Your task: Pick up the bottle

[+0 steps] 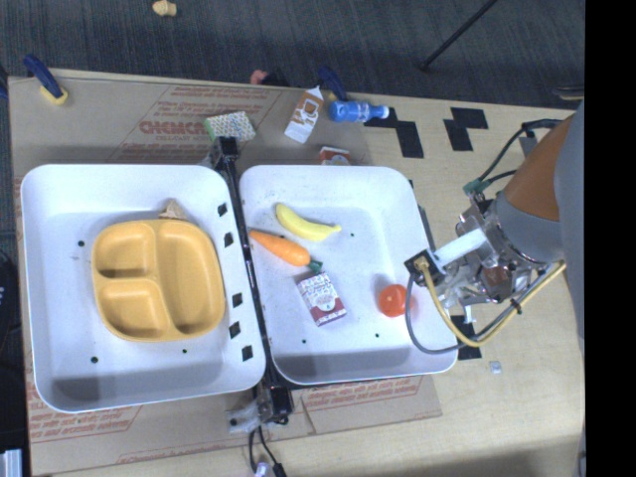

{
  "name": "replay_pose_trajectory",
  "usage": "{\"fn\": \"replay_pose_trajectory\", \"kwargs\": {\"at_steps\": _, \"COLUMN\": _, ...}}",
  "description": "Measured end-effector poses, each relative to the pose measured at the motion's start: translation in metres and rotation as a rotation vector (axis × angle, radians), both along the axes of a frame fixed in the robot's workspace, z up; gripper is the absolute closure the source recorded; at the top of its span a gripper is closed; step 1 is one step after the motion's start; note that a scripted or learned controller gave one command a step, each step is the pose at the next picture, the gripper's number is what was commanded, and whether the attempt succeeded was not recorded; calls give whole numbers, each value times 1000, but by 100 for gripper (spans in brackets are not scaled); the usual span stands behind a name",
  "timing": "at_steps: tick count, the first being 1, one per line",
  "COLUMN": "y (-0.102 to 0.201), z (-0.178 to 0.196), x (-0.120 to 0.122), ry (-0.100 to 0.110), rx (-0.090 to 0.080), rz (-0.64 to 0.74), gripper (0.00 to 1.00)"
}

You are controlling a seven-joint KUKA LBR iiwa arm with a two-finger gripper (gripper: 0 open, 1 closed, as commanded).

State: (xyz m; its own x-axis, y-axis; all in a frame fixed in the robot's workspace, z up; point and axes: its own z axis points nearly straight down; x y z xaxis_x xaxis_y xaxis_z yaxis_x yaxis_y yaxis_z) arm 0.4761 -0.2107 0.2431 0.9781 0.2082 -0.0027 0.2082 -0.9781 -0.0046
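Camera view, small blue bottle (358, 112), lying flat

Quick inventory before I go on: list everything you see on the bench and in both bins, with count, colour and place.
bottle: 1, blue, lying on the bench beyond the right bin
right bin: 1, white
left bin: 1, white
banana: 1, yellow, right bin, far side
carrot: 1, orange, right bin, near the divider
carton: 1, red and white, right bin, middle
tomato: 1, red, right bin, near its right wall
divided plate: 1, yellow, left bin
small cartons: 2, bench beyond the right bin
gripper: 1, grey, at the right bin's right rim
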Motion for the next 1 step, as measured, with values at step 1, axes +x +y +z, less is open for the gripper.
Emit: {"fn": "replay_pose_trajectory", "kwargs": {"at_steps": 1, "y": 0, "z": 0, "x": 0, "ry": 0, "rx": 0, "rz": 0, "gripper": 100}}
